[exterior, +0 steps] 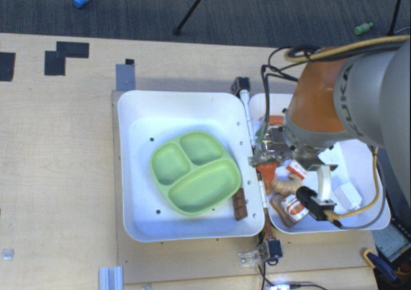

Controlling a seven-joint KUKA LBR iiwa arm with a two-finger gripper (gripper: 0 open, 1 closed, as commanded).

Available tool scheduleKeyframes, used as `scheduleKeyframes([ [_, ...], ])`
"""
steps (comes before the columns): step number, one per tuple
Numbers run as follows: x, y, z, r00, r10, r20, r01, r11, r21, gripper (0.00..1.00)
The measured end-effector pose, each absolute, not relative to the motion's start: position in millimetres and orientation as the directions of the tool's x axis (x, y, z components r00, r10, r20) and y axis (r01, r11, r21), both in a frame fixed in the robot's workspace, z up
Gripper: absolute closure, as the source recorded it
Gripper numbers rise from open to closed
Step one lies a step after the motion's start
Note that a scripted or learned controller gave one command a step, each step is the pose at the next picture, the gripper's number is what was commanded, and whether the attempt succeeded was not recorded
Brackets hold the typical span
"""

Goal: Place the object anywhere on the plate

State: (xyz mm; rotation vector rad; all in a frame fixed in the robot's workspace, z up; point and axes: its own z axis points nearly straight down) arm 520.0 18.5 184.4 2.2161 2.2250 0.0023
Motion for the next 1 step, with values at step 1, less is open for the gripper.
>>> scheduleKeyframes([
  [1,521.6,-73.5,184.5,-0.002,1.0,-0.002,1.0,0.002,0.003,1.0],
])
